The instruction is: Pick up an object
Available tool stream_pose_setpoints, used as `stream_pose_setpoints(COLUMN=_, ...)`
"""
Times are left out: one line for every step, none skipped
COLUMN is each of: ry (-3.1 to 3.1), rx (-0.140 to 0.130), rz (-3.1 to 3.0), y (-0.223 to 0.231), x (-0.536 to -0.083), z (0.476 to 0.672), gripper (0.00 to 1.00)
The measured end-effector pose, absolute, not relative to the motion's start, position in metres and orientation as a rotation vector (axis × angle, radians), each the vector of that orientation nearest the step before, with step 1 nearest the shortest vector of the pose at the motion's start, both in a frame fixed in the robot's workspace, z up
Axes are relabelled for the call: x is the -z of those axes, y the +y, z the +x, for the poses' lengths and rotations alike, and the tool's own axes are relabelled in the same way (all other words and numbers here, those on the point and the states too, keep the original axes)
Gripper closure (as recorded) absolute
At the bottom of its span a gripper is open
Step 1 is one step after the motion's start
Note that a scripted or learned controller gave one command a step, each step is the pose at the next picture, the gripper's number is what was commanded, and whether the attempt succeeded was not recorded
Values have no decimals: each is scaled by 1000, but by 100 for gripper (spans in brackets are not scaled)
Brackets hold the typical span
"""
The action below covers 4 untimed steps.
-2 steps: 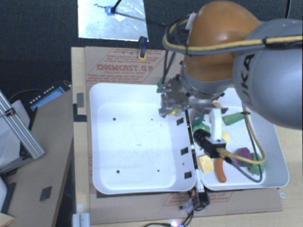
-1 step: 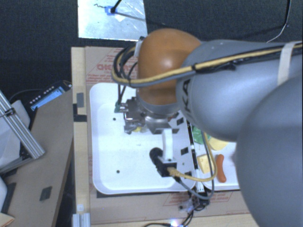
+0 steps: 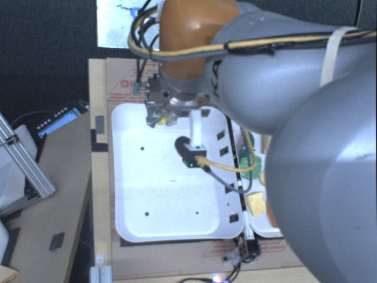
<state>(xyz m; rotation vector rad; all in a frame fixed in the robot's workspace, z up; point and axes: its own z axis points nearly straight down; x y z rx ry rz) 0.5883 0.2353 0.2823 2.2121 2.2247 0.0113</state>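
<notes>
Two white bins (image 3: 153, 217) | cardboard-lined bench (image 3: 100, 158) | dark floor (image 3: 41, 40)

Count: two white bins (image 3: 141, 217), side by side. One arm (image 3: 283, 75), one gripper (image 3: 158, 119). In the right bin, past the fingers: one yellow piece (image 3: 257, 204), one green item (image 3: 250, 141).

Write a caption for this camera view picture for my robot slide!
Grey robot arm with an orange band reaches over the left white bin, gripper near its far edge.
</notes>
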Motion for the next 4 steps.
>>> stream_pose_setpoints(ry=2223, rx=-15, rz=2212, y=234, x=-325, z=663, gripper=100)
stream_pose_setpoints(ry=2226, rx=-8, rz=2213, y=235, x=-363, z=669, gripper=100)
stream_pose_setpoints(ry=2222, rx=-29, rz=2207, y=234, x=-547, z=656, gripper=100)
stream_pose_setpoints(ry=2215, rx=14, rz=2232, y=146, x=-433, z=669, gripper=100)
